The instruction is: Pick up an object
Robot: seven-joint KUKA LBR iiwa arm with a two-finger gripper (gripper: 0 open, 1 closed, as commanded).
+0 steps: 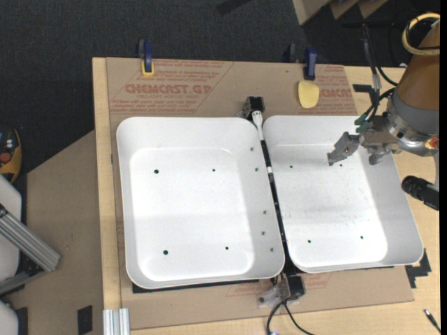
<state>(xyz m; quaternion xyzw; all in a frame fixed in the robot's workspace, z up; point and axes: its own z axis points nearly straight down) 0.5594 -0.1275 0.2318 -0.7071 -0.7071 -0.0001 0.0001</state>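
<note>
Here we see a small pale yellow object (308,93) lying on the worktop (105,187), just beyond the far edge of the right bin (391,250) and near that bin's far-left corner. It is rounded, wider at the far end and narrowing a little toward the bin, with a smooth, matte, cream-to-yellow surface. We cannot tell what it is made of. It sits outside both bins, directly below a blue clamp (310,60) fixed to the worktop's far edge. A second blue clamp (146,49) with a yellow foot grips the same edge nearer the far-left corner.

The worktop is covered in brown paper printed in red. Along the far edge above the left bin (133,257) we can read "CHEMCAST GP". The same red lettering runs again near the far-right corner, partly cut off by the yellow object and the arm, and fainter diagonal lines of print beside it are too small for us to read.

The arm (412,110) reaches in over the far-right part of the right bin. Its jaws hang above the bin floor, spread apart with nothing between them, well apart from the yellow object. Both bins are white and shallow, each with a few small dark dots on its floor.
</note>
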